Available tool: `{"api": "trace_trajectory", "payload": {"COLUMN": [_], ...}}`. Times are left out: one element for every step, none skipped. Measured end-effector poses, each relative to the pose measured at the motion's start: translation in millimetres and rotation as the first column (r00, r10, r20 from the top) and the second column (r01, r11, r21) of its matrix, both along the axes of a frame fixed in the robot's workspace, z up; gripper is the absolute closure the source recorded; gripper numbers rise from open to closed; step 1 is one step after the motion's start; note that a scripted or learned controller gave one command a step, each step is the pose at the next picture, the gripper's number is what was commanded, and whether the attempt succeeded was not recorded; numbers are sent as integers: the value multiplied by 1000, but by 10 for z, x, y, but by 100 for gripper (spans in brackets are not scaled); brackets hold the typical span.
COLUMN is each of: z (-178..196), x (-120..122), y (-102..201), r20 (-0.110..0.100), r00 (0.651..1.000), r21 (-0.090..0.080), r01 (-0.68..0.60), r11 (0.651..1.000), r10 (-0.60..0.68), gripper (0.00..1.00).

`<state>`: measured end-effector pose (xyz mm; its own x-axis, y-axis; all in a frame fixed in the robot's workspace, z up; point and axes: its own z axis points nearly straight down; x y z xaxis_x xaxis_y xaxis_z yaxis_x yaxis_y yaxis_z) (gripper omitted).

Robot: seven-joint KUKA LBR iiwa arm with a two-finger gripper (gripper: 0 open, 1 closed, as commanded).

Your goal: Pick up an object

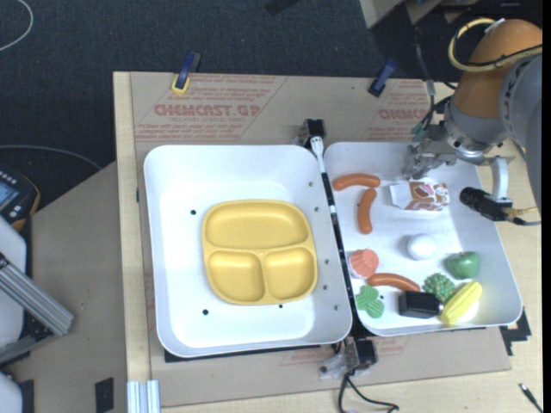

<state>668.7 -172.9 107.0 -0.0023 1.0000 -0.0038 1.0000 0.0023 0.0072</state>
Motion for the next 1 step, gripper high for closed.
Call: {"api": "trace_trajectory", "payload": {"z": [459], "x": [-4], "y": [57], "r20": [0], "r00": [1000], "r21": [1], "r01": [1], "r11": [1000], "r10": [-1], "gripper": [100]}}
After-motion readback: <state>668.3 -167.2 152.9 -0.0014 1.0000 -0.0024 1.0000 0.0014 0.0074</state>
